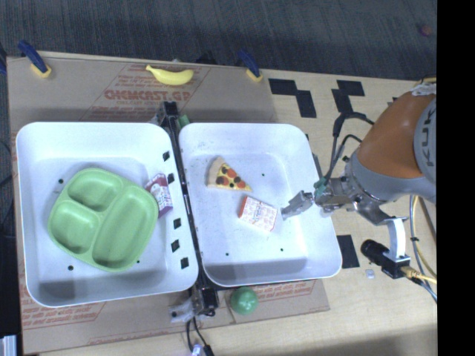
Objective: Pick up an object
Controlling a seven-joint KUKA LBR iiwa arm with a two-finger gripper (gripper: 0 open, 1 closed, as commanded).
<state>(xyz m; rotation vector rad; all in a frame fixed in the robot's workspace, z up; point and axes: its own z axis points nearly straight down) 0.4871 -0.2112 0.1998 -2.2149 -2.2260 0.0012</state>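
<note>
Grey metal tool [297,205] beside flat red-white packet [257,214]; grip state unclear; wedge-shaped pizza slice [226,176] near.

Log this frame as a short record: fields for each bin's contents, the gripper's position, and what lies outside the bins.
left bin: green divided plate, small red packet at its right wall
right bin: pizza slice toy, red-and-white packet
gripper: low over the right bin's right side, just right of the red-and-white packet, nothing seen between its fingers
outside bins: banana above, green ball below
</note>
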